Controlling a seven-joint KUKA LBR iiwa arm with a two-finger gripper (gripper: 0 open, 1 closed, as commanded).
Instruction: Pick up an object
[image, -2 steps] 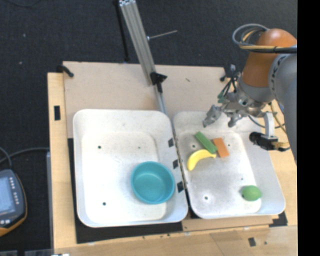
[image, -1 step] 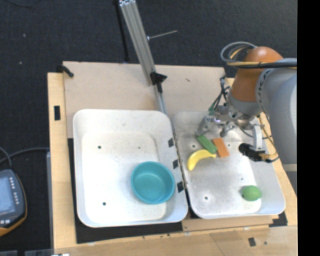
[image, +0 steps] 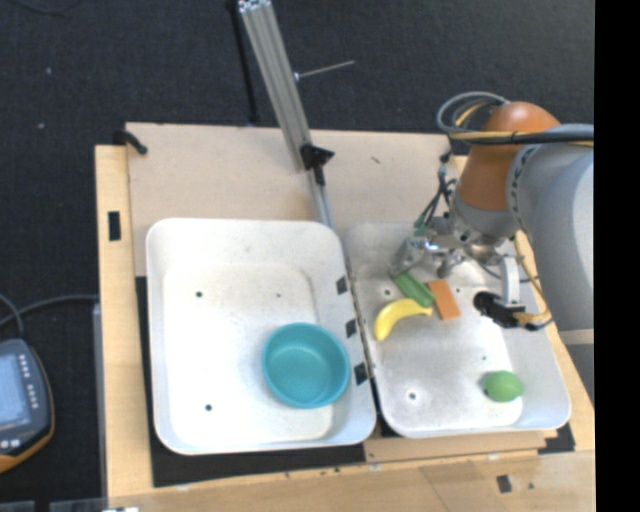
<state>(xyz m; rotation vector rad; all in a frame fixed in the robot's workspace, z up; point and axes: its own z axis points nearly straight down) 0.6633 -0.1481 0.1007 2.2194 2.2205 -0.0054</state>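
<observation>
Over right bin (image: 540, 400), gripper (image: 432, 250) lowered

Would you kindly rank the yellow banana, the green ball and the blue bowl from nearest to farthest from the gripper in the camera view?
From the gripper, at the right bin's far end:
1. The yellow banana, just below it in the right bin.
2. The green ball, at the right bin's near right corner.
3. The blue bowl, in the left bin.
</observation>
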